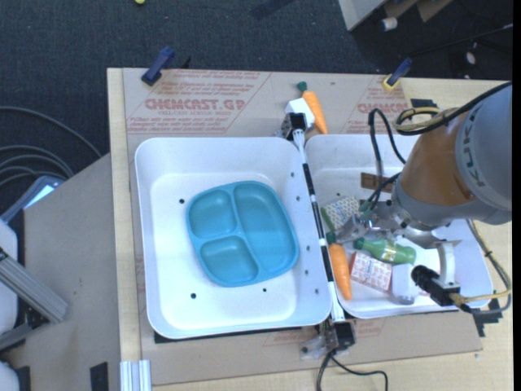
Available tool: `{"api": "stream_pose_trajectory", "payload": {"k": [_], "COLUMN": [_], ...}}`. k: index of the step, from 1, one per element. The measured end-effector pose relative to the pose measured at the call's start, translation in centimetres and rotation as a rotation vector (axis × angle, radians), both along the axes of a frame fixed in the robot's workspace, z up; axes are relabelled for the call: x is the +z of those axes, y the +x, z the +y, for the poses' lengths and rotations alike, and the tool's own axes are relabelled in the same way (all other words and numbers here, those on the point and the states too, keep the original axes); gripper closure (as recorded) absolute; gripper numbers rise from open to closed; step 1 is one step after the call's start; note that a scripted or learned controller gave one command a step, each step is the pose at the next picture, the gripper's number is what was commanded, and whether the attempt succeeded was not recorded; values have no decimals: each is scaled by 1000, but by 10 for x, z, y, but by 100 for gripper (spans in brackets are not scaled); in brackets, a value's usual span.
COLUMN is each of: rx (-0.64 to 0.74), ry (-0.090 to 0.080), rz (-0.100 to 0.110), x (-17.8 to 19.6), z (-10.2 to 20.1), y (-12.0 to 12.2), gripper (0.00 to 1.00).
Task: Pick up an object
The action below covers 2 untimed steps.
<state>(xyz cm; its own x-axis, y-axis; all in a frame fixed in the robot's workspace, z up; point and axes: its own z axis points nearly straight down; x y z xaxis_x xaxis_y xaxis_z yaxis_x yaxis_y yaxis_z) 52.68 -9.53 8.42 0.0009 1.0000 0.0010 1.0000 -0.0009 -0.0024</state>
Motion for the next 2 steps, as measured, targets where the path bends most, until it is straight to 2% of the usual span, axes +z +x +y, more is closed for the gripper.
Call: {"api": "stream_pose_trajectory", "payload": {"k": [1,2], "rx": [-1,0], "ry": [0,0], "rz": [-1,-1], "x": [10,10], "z": [0,0], "y": [0,0], "gripper": [100,0]}}
